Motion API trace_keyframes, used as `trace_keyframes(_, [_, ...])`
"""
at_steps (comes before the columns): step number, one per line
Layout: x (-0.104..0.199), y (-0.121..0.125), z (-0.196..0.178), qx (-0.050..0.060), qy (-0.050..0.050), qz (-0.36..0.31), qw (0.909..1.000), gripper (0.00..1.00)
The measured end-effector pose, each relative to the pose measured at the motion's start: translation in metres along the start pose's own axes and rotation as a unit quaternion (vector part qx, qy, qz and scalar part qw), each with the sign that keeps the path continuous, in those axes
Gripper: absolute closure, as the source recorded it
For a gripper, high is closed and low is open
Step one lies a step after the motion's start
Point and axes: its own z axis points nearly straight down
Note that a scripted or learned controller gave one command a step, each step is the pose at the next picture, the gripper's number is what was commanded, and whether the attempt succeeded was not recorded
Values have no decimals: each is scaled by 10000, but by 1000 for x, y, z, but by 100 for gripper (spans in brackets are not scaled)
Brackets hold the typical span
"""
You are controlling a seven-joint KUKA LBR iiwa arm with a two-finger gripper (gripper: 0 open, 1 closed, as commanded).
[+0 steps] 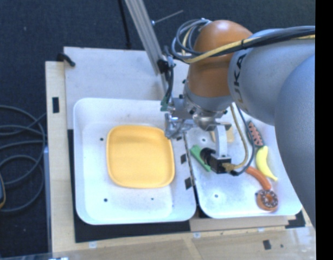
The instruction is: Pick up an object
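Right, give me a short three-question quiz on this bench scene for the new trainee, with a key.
1. True or false: the square yellow plastic plate lies in the right white bin.
2. Multiple choice: which thing sits nearest the right bin's front right corner? A) the yellow toy banana B) the brown ring-shaped toy doughnut C) the green plastic piece
3. Fill in: the arm's end effector hangs over the ____ between the two bins.

Key
1. False; it lies in the left white bin.
2. B.
3. Divide; it is above the bins' shared edge, beside the plate's right rim.
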Motion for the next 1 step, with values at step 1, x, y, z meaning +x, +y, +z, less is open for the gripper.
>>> trace_keyframes(1, [-2, 0, 0, -4, 1, 13, 10000, 0])
